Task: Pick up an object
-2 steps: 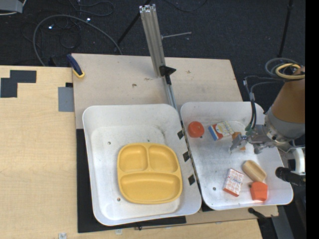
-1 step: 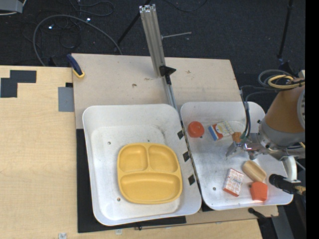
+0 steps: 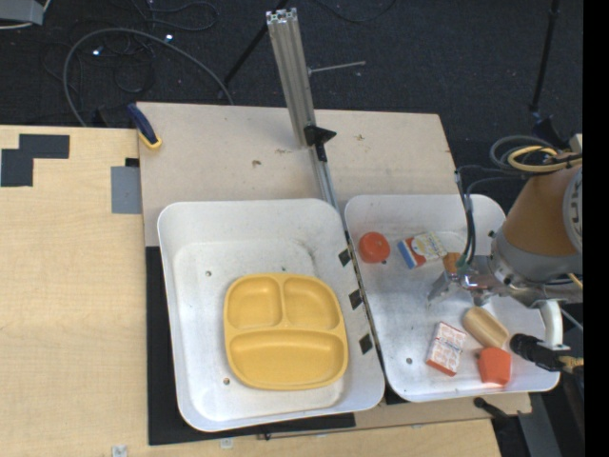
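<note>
The right bin (image 3: 404,317) holds several small items. A round orange-red piece (image 3: 374,247) lies at its back left, with a small white, blue and orange carton (image 3: 422,249) beside it. A red and white packet (image 3: 444,347), a tan bread roll (image 3: 486,327) and a red block (image 3: 495,366) lie near the front right. My gripper (image 3: 455,291) hangs low over the middle of this bin, just behind the roll and in front of the carton. Its fingers are spread open with nothing between them.
The left bin (image 3: 190,255) holds a yellow divided plate (image 3: 284,331). A slanted metal post (image 3: 293,74) rises behind the bins. The grey arm (image 3: 538,227) comes in over the right bin's right edge. Black clips (image 3: 354,298) sit along the seam between the bins.
</note>
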You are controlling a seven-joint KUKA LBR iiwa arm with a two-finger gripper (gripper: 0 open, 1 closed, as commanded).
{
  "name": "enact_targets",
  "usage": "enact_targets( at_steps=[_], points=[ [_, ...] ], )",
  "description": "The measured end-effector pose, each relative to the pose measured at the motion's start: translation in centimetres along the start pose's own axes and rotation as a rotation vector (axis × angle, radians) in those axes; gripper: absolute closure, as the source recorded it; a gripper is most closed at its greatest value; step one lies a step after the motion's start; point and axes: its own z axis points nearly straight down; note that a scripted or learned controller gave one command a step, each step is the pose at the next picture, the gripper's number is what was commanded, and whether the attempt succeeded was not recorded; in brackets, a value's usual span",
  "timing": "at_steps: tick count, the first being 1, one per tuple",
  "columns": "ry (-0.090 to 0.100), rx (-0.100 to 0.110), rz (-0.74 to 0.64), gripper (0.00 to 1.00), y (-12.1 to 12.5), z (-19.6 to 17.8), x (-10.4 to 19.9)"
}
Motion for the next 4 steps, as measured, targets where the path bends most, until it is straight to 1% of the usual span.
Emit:
enact_targets(
  at_steps=[1, 2, 3, 4],
  points=[
    [0.005, -0.006, 0.0, 1.0, 0.3, -1.1, 0.2],
    [-0.003, -0.001, -0.002, 1.0, 1.0, -5.6, 0.1],
    [-0.003, -0.002, -0.002, 1.0, 1.1, -10.9, 0.0],
    [-0.001, 0.003, -0.004, 1.0, 2.5, -10.4, 4.6]
  ],
)
